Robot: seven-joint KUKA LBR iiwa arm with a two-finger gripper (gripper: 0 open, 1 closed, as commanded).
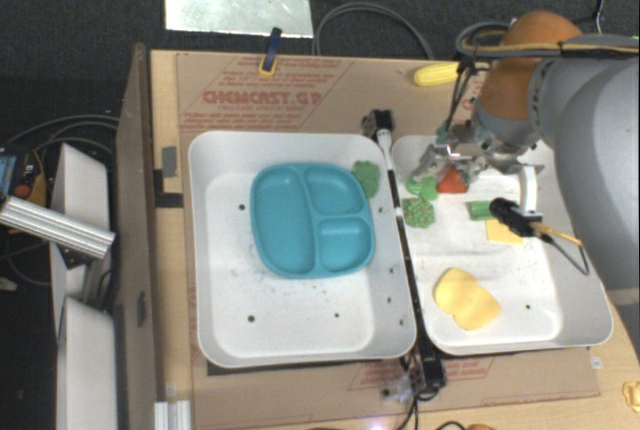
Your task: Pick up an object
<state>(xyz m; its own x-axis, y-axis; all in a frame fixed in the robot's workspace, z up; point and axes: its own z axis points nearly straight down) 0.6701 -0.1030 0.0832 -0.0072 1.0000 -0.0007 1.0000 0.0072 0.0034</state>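
The blue divided plate (310, 219) fills the left bin (230, 318). In the right bin (560, 318), upper right of frame, the gripper (440, 163) hangs just above a red object (453, 183) and green pieces (418, 213); its grip cannot be judged.

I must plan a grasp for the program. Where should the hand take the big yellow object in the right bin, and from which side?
Grip the yellow object across its narrower width, coming straight from above. It lies alone on the right bin floor, rounded and bulky, with free space around it.
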